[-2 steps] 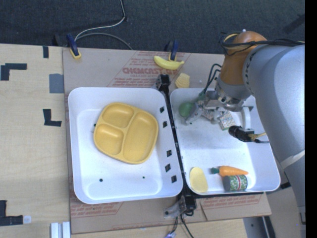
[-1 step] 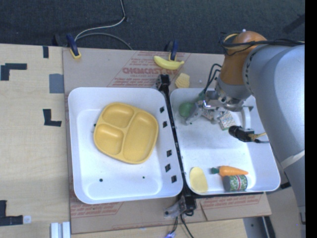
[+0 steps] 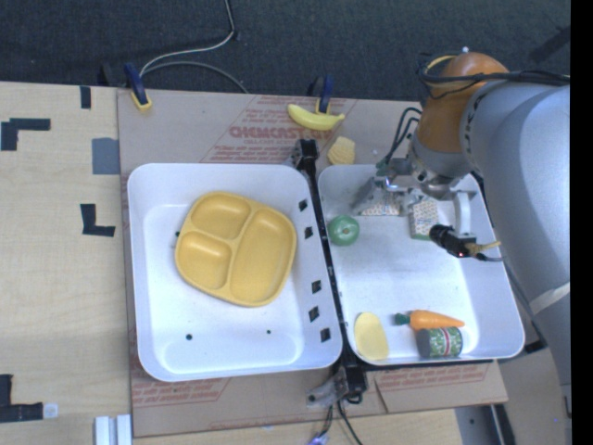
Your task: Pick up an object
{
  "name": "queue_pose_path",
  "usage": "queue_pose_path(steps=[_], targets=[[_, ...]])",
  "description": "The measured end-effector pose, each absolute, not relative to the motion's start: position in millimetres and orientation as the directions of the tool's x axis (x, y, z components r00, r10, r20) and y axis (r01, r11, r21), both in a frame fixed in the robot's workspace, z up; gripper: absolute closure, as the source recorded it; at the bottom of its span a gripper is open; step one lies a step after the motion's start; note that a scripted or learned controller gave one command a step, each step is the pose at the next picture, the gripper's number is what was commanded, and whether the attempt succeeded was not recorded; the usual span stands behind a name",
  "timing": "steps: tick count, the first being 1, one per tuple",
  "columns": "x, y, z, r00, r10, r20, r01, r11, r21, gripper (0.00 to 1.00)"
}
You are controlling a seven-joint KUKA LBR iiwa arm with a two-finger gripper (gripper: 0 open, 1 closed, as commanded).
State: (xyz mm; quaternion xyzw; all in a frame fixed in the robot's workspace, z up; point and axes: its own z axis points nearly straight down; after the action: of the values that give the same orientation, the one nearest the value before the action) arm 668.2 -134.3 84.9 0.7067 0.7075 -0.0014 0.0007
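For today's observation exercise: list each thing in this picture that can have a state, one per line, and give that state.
Yellow divided plate: lying flat in the left bin, right way up.
Green can: on its side in the right bin.
Carrot: lying flat beside the can.
Banana: lying outside the bins.
Gripper: low over the right bin.

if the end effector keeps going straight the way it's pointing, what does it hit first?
Probably the bare floor of the right bin. The end effector points down near the bin's far edge, with the green round object off to its side; depth is unclear.
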Motion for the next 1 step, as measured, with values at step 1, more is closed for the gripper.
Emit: queue_pose_path(steps=[1], targets=[[668.6,-146.8,85.3,-0.001,1.0,-0.002,1.0,0.001,0.001,0.0]])
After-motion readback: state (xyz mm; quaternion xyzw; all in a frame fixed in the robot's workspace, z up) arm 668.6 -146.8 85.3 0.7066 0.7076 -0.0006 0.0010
